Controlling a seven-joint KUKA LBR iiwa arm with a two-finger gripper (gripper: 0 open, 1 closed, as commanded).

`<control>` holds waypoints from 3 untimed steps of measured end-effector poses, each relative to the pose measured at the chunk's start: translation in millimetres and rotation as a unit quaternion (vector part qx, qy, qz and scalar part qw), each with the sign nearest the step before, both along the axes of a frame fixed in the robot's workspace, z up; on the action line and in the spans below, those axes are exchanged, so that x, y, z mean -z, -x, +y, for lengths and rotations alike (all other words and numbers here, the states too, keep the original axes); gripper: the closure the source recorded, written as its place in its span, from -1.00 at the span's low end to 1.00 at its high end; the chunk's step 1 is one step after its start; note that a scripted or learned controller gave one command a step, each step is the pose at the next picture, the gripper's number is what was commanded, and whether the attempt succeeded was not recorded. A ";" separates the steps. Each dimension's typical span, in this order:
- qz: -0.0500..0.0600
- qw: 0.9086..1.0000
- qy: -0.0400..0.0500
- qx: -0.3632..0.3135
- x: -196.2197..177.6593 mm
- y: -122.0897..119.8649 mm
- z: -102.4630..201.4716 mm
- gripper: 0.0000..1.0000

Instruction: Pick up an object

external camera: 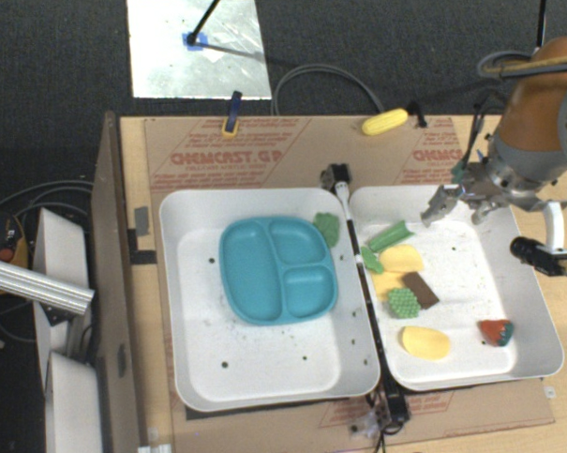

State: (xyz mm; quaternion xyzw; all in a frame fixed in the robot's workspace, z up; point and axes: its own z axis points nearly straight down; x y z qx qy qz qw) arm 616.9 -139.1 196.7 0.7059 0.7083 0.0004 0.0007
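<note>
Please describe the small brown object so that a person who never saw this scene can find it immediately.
Look in the right-hand white bin, at the cluster of toy food near its left wall. The brown block lies tilted in the middle of that cluster, just right of the green bumpy piece and below a yellow piece. It is the only dark brown, flat rectangular item there.

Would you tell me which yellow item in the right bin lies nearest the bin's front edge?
The oval yellow piece, alone at the front beside the red piece; the other yellow pieces cluster mid-bin.
</note>
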 end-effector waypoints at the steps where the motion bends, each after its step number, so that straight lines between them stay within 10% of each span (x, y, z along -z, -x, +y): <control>1: 0.004 1.000 -0.001 0.003 16.8 77.8 -5.8 -1.00; 2: 0.003 1.000 -0.001 -0.001 94.8 70.0 17.0 -1.00; 3: -0.002 1.000 0.000 -0.002 84.0 21.0 50.9 -1.00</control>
